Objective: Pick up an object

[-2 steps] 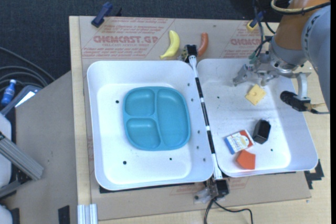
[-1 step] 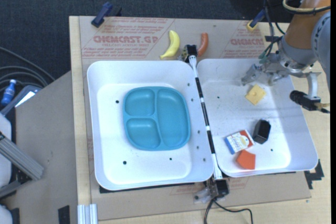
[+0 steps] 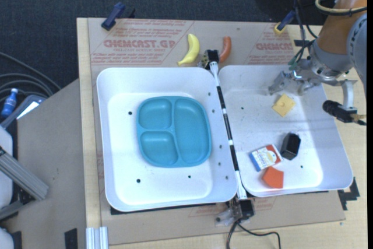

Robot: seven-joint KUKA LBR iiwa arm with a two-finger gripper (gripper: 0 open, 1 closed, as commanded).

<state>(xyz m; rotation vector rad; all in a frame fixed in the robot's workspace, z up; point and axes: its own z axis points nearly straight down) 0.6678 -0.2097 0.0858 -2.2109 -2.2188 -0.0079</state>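
The right bin [image 3: 326, 175] holds a yellow block [image 3: 284, 105], a black object [image 3: 290, 145], a small white, blue and red box [image 3: 265, 155] and an orange block [image 3: 273, 178]. My gripper [image 3: 287, 87] hangs over the back of this bin, just above and behind the yellow block. Its fingers are spread open, with nothing between them. The arm's orange band [image 3: 344, 14] shows at the upper right.
In the left bin [image 3: 116, 178] lies a blue divided plate [image 3: 173, 130]. A toy banana [image 3: 190, 49] and an orange sausage [image 3: 225, 48] lie on the bench behind the bins. The black clip [image 3: 212, 58] sits at the bins' shared wall.
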